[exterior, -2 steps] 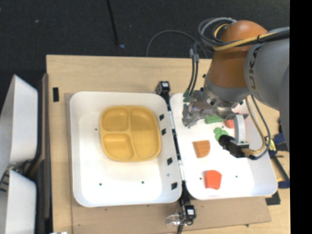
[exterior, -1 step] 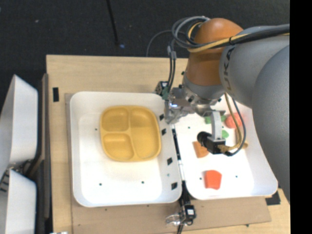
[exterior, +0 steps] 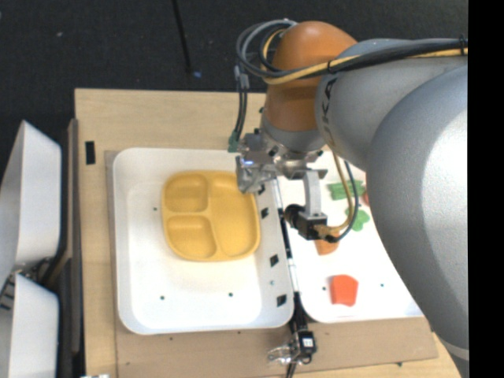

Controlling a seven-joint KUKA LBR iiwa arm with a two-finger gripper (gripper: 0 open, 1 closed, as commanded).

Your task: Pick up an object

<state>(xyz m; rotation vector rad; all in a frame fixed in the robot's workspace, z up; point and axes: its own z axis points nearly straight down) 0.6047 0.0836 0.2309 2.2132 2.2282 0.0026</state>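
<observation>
Yellow plastic makes up the divided plate (exterior: 210,214), which lies flat in the left bin (exterior: 138,274), toward that bin's far right corner, its three compartments facing up. The gripper (exterior: 252,173) hangs over the plate's far right rim, close to the wall shared by both bins; whether it is open or closed cannot be told, and nothing shows gripped in it. In the right bin (exterior: 394,309) an orange block (exterior: 343,289) sits near the front edge, apart from the other things. Green pieces (exterior: 352,203) lie toward the bin's far side, partly hidden by the grey arm (exterior: 409,148). No brand, label or writing is legible anywhere on the objects or bins.
</observation>
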